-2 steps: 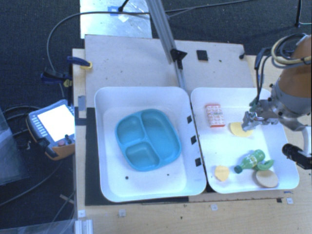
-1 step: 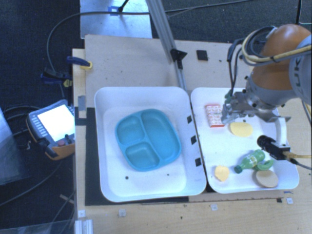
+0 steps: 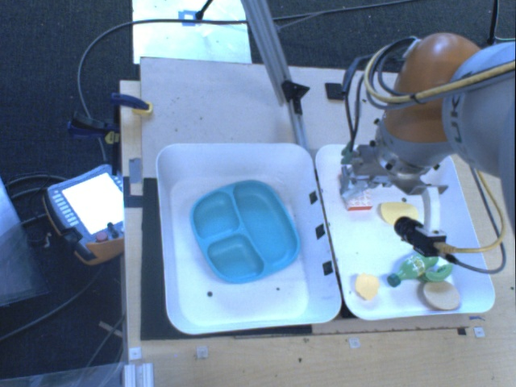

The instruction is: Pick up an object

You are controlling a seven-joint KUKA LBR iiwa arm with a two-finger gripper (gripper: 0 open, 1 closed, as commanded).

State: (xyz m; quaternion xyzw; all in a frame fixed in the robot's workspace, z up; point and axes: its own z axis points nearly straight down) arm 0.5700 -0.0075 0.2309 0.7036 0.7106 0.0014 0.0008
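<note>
1. The gripper (image 3: 355,185) is hovering low in the right bin (image 3: 476,293), over a small red-and-white object (image 3: 359,203).
2. Its grasp state I cannot tell; the wrist is hiding it.
3. The object is probably lying unlifted, so picking is remaining.

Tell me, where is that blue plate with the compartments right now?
The blue divided plate lies in the middle of the left white bin in the camera view, apart from the gripper, which is over the right bin.
</note>
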